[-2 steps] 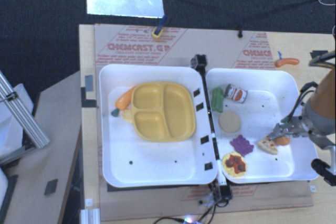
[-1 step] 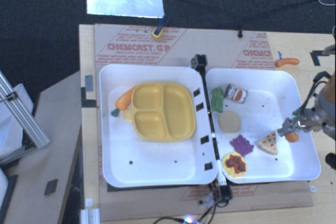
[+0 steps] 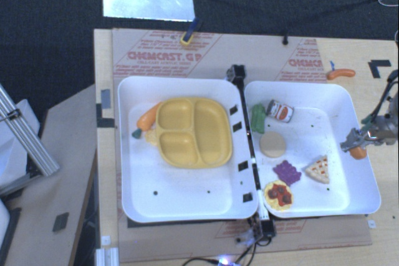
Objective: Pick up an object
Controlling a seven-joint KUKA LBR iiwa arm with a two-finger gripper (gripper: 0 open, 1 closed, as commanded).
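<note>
My gripper (image 3: 353, 144) reaches in from the right and hangs over the right rim of the right bin (image 3: 312, 96). A small orange piece (image 3: 358, 152) sits right at its tip; I cannot tell whether it is held. In the right bin lie a green toy (image 3: 258, 118), a small can (image 3: 280, 111), a tan round disc (image 3: 272, 145), purple grapes (image 3: 287, 172), a pizza slice (image 3: 318, 169) and a yellow round piece with red topping (image 3: 278, 195). The pizza slice is the nearest of these to the gripper, down and to its left.
The left bin (image 3: 181, 199) holds a yellow divided plate (image 3: 190, 132) with an orange carrot toy (image 3: 148, 116) at its left edge. An orange toy (image 3: 341, 74) lies on the bench behind the right bin. A black divider (image 3: 246, 134) runs between the bins.
</note>
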